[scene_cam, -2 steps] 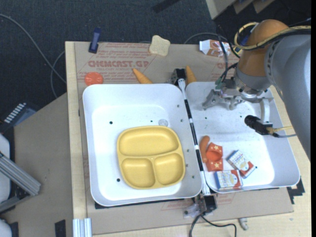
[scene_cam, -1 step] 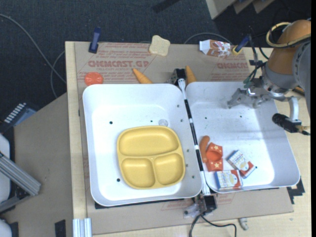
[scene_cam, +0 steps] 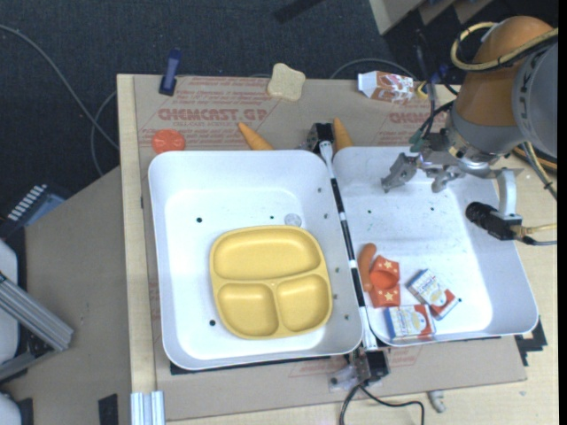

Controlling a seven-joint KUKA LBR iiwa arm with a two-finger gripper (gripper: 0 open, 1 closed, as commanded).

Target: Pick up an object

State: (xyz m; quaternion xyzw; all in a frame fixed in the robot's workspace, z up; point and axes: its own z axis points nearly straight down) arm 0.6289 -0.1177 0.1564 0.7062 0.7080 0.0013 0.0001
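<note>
Nearest the lens, at the 6 o'clock side of the right bin [scene_cam: 496, 317], lies a small cluster of candidates for the pick: a white and blue packet [scene_cam: 409, 322], a red packet [scene_cam: 383, 279], another small carton [scene_cam: 432, 289] and an orange sausage-shaped piece [scene_cam: 366, 260] against the bin's 9 o'clock wall. Beside them, the left bin [scene_cam: 168, 237] carries a yellow divided tray [scene_cam: 268, 282] near its middle. Farther up, toward 12 o'clock of the right bin, the gripper [scene_cam: 420, 173] hangs over bare white floor with its two fingers spread apart and nothing between them. It stands well apart from the cluster. Beyond the bins, on the cardboard bench top [scene_cam: 213, 109], sit a bread-like piece [scene_cam: 286, 81] and a small milk carton [scene_cam: 386, 85]. By my judgement nothing is picked yet: choosing an object, descending, closing and lifting all remain
</note>
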